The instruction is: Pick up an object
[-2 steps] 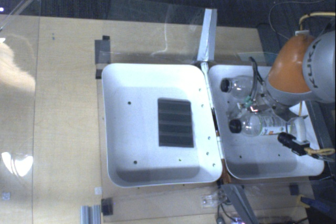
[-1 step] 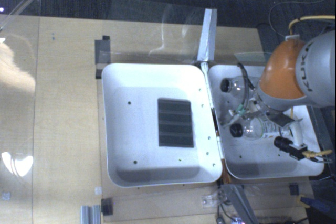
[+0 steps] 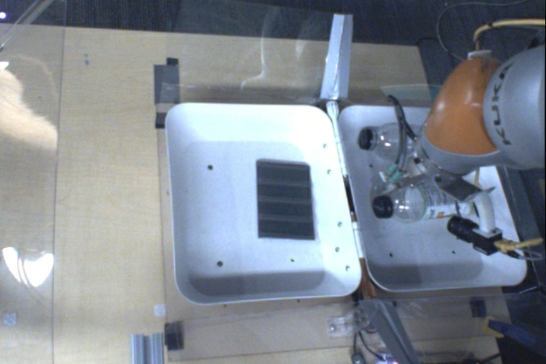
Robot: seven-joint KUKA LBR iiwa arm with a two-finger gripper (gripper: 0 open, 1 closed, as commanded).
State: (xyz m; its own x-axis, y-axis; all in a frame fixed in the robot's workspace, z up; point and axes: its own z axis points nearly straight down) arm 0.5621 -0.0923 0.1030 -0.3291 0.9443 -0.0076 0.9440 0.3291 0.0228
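A dark ribbed rectangular pad (image 3: 284, 199) lies flat in the middle of the left bin (image 3: 196, 141). Two clear plastic bottles with black caps lie in the right bin (image 3: 409, 268): one (image 3: 381, 138) near the bin's far left corner, the other (image 3: 408, 205) on its side in the middle. My gripper (image 3: 416, 175) hangs over the right bin between the two bottles, mostly hidden under the grey and orange wrist (image 3: 465, 111). Its lower end is close to the middle bottle; whether it touches it is unclear.
A raised rim (image 3: 345, 183) separates the two bins. A metal strip (image 3: 337, 55) stands on the bench behind them. Wooden bench top (image 3: 94, 183) stretches to the left of the bins.
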